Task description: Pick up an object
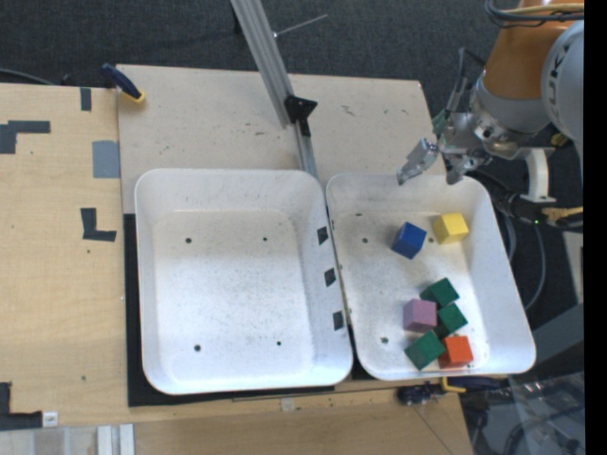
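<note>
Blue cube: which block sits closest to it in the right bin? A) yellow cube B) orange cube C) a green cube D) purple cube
A: the blue cube lies in the upper part of the right bin with the yellow cube just to its right, while the purple cube, green cubes and orange cube cluster lower down.

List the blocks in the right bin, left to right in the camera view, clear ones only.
Blue block → purple block → yellow block. The three green blocks and the orange block overlap these in x, so they are left out.
</note>
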`<state>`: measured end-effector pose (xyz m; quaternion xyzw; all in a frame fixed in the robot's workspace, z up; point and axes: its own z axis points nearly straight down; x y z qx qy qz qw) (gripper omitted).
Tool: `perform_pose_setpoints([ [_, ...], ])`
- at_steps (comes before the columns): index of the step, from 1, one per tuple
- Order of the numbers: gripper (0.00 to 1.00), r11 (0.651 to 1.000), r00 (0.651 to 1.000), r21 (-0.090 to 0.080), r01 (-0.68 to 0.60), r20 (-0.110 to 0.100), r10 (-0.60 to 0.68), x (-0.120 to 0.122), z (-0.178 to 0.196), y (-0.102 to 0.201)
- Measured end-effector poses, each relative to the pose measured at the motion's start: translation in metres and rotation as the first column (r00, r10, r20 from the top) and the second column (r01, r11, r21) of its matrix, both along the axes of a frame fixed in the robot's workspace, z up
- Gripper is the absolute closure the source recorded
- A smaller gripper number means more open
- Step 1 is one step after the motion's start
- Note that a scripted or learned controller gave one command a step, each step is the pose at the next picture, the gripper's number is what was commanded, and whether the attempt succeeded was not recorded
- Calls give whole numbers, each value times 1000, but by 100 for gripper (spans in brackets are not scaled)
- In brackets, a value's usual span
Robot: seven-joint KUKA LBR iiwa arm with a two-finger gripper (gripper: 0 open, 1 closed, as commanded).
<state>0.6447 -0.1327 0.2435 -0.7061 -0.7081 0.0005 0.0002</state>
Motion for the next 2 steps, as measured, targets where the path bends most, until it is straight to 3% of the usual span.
perform_pose_setpoints([
  [1, 0, 1000, 1000, -1, 0, 0, 0, 0, 0, 0],
  [2, 0, 1000, 1000, 0, 1, -7, -1, -3, -65, -1],
])
